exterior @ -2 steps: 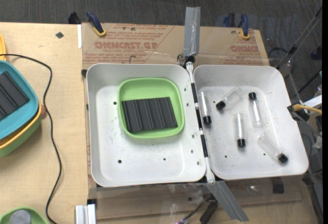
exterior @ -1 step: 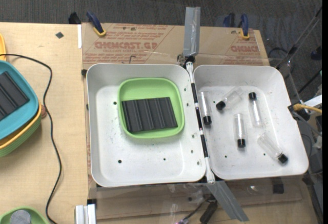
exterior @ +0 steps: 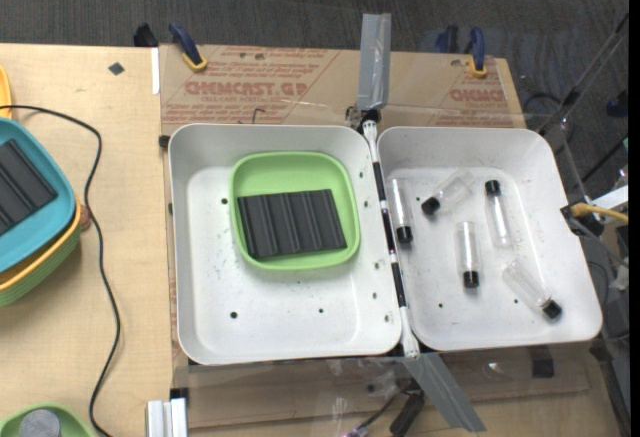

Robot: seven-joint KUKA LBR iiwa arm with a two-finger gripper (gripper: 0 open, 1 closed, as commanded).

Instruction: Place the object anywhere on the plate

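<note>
Behind the bins, at twelve o'clock, a cardboard sheet [exterior: 250, 85] is lying flat on the wooden bench [exterior: 130, 275], its red print reading "CHEMCAST GP" on the left and repeating, partly cut off, on the right; the smaller lines beneath are too fine to read. Two white bins are sitting side by side, walls touching. A green plate [exterior: 295, 165] is resting in the left bin [exterior: 290, 315] toward twelve o'clock, carrying a dark ribbed pad [exterior: 290, 223]. Five clear vials with black caps are lying scattered in the right bin [exterior: 450, 320], well apart from the plate: one [exterior: 400, 210] running along the nine o'clock wall, two [exterior: 447, 195] [exterior: 496, 213] toward twelve, one [exterior: 467, 253] at centre, and one [exterior: 530, 290] toward five. How far the pincer is opening, or what it is holding, cannot be told.
</note>
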